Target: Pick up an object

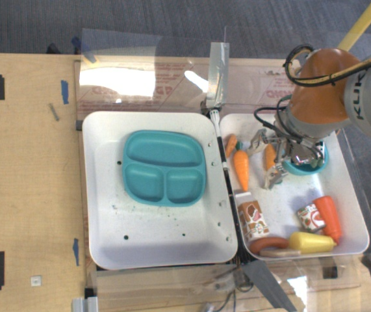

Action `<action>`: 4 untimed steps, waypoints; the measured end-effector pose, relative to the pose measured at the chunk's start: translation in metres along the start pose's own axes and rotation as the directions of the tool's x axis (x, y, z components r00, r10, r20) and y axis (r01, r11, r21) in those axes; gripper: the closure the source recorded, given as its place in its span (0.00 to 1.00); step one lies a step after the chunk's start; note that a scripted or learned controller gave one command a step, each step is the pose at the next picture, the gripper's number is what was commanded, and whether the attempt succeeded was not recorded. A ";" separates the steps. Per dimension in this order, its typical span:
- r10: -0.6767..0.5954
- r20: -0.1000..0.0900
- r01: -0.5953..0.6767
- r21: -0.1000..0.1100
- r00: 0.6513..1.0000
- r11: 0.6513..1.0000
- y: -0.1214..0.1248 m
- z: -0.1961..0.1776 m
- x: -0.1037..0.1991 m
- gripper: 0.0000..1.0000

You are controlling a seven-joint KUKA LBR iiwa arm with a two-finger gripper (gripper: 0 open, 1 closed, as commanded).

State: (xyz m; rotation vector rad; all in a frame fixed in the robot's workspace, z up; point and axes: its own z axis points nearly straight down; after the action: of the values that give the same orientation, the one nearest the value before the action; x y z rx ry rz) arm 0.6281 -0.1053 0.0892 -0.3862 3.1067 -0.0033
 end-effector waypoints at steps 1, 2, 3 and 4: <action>-0.001 0.017 0.001 0.005 1.000 1.000 0.000 -0.015 -0.005 1.00; -0.278 0.007 0.278 0.008 0.961 0.961 -0.065 -0.172 -0.015 1.00; -0.281 0.000 0.281 -0.002 0.960 0.960 -0.062 -0.165 -0.014 0.00; -0.201 -0.011 0.201 -0.012 0.979 0.979 -0.056 -0.018 0.003 0.00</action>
State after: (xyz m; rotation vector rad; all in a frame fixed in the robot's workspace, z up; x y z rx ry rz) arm 0.6389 -0.1599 0.1074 -0.7014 3.0645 0.0090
